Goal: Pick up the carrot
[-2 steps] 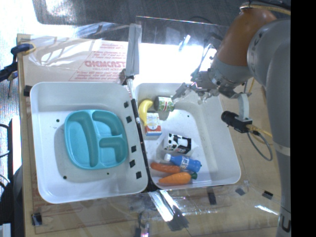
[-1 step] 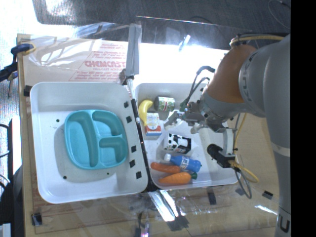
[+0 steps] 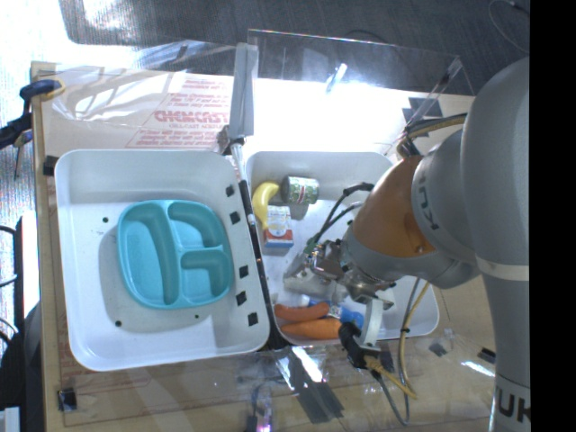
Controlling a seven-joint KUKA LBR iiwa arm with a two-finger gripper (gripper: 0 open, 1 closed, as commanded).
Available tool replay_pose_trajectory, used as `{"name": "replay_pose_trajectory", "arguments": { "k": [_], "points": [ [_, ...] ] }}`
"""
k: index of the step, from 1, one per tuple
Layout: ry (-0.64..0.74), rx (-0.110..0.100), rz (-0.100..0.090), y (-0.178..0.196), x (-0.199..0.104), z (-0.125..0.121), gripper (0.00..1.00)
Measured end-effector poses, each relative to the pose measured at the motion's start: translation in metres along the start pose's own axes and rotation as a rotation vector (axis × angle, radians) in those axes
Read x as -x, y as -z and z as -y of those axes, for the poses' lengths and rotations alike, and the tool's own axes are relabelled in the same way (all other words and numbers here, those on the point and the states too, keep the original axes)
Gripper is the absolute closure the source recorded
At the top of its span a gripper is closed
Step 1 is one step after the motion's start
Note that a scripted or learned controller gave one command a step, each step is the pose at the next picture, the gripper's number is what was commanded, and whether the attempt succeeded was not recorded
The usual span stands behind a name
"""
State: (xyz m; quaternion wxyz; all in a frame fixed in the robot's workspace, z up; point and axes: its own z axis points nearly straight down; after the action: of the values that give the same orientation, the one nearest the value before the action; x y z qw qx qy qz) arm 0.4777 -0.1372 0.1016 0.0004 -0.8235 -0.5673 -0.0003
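The carrot (image 3: 310,328) is a long orange piece lying flat along the front wall of the right bin (image 3: 423,318). A second, shorter orange-red piece (image 3: 301,311) lies just behind it, touching or nearly touching. My gripper (image 3: 317,275) hangs low over the middle of the right bin, just behind and slightly right of the carrot. The arm's grey body and orange band (image 3: 396,219) cover the bin's right half. I see nothing held by the gripper.
A yellow banana (image 3: 262,200), a green can (image 3: 301,190) and a small red and white box (image 3: 278,223) sit at the back of the right bin. The left bin (image 3: 81,187) holds a blue divided tray (image 3: 175,252).
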Motion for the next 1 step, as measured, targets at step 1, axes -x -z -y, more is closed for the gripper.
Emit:
{"name": "replay_pose_trajectory", "arguments": {
  "k": [1],
  "points": [
    [0.025, 0.000, 0.001, 0.1082, 0.0161, -0.0681, 0.00]
  ]
}}
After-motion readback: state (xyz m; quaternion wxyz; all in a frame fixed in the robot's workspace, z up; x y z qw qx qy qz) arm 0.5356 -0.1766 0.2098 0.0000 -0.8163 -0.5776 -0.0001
